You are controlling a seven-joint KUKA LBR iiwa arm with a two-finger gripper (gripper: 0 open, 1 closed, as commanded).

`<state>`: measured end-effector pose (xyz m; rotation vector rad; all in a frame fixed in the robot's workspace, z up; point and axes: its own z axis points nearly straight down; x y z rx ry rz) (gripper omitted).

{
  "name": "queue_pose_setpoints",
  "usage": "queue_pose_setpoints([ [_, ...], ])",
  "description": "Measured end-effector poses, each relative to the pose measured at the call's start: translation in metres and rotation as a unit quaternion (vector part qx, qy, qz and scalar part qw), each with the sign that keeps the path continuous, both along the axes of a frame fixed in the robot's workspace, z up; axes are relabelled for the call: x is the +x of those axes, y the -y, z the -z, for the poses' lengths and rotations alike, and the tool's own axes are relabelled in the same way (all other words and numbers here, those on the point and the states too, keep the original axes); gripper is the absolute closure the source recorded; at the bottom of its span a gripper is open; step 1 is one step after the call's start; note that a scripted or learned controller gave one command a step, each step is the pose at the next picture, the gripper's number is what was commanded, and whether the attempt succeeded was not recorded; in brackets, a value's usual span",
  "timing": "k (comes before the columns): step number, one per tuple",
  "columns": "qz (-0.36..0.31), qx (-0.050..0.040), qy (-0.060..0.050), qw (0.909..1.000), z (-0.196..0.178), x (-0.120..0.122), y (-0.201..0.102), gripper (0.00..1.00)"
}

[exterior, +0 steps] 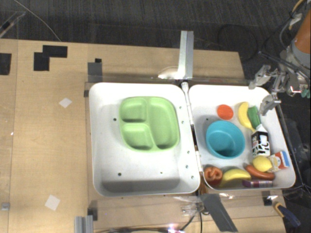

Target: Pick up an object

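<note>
Yellow banana (243,115) lies lengthwise near the right bin's (289,176) far wall, beside the blue bowl (225,139). End effector (270,103) hovers at the bin's far-right rim; finger state unclear.

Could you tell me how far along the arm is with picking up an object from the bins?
Nothing looks done yet: the blue bowl, both bananas, the orange ball and the bottle all lie in the right bin, and the green tray sits in the left bin. The gripper hovers at the right bin's top right corner, with nothing seen between its fingers. The reach, grasp and lift remain.
</note>
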<state>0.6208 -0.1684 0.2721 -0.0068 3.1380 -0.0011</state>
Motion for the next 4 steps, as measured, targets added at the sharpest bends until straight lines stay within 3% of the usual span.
queue_pose_setpoints([
  [1,-0.022,0.0022,-0.005,0.9997,0.122,0.017,0.024,0.0],
  [2,-0.063,-0.0003,0.002,0.998,0.179,-0.044,0.034,0.0],
  [3,0.029,-0.0001,0.003,0.9996,0.184,-0.05,0.029,0.0],
  [4,0.084,-0.0001,0.006,0.9964,0.183,-0.09,0.037,0.0],
])
